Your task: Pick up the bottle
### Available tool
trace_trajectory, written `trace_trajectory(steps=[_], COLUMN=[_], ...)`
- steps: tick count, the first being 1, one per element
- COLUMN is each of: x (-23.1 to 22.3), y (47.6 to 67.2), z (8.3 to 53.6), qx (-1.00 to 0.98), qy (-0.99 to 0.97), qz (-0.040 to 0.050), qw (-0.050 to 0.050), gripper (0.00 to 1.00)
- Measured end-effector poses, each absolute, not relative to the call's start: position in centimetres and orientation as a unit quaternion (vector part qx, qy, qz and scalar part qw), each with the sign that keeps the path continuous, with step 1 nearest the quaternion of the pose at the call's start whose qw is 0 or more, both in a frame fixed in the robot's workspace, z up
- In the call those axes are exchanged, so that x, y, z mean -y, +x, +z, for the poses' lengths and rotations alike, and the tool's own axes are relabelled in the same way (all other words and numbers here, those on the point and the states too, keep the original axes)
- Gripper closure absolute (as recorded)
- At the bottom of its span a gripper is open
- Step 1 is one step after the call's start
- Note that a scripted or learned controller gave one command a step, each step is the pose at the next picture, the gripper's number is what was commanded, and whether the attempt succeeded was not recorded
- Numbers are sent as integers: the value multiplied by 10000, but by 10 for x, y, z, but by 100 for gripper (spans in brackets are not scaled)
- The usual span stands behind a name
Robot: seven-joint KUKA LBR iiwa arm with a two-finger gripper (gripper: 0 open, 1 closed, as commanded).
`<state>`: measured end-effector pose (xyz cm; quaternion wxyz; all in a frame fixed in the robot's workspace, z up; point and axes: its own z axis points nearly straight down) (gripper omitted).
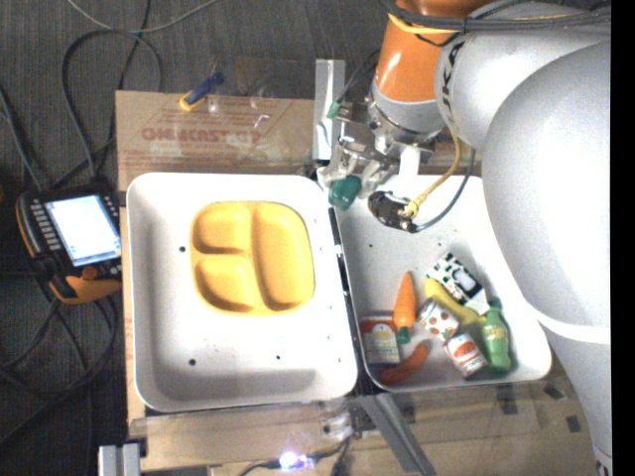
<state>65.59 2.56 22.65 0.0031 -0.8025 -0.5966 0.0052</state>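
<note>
Green bottle (493,337) lying at the right bin's (397,256) near right corner among other items, well apart from the gripper (349,178) at the bin's far-left edge, jaw state impossible to tell

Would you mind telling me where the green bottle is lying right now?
The green bottle lies in the right bin, at its near right corner, beside a small can and a yellow item.

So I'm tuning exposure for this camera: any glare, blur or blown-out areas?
Camera view: the arm's pale shell is overexposed at right; a bright glare spot sits on the bench edge; the green bottle and yellow tray look soft.
</note>
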Motion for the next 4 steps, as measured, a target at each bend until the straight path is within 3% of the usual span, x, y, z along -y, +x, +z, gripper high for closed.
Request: trace_trajectory(steps=[3, 4], x=[-25, -60], y=[655, 667], z=[250, 200], qx=[5964, 5324], qy=[-8026, -8465], qz=[96, 23], qw=[66, 16], gripper=[100, 100])
